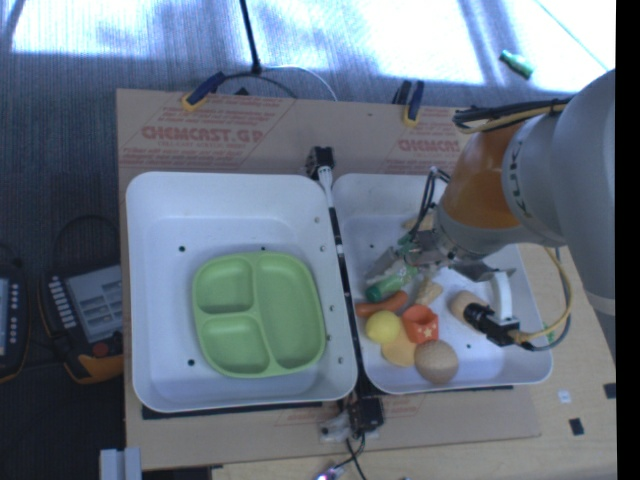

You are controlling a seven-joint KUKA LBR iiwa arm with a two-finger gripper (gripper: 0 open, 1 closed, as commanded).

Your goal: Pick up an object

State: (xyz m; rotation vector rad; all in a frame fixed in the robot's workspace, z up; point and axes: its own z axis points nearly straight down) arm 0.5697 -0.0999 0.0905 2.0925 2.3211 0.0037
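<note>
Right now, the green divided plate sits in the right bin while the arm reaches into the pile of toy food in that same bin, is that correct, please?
Not quite. The camera view shows the green divided plate in the left bin, not the right one. The rest holds: the arm reaches into the pile of toy food in the right bin.
</note>
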